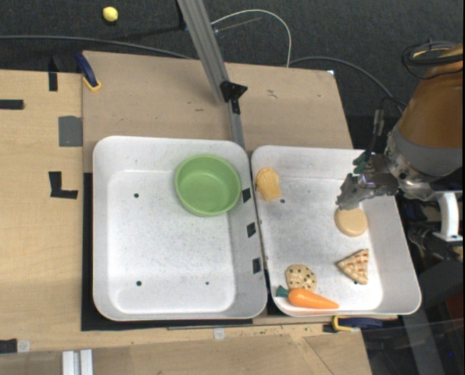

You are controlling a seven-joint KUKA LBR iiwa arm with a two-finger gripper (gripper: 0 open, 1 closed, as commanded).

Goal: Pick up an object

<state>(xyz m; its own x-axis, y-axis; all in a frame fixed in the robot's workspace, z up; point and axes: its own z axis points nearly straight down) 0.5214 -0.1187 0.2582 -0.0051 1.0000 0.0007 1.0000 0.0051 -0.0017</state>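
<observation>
One arm (427,131) reaches in from the right, its claw (349,201) just above a tan disc (351,223), grip state unclear.

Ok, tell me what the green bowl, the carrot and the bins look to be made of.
Green bowl: likely plastic, matte; flat uniform colour with only soft shading. Carrot: probably a moulded plastic toy; smooth, evenly orange with a green tip. Both bins, left and right: seemingly plastic or coated metal; white, rounded rims, dark speckles and scuffs. The picture leaves that open.
</observation>
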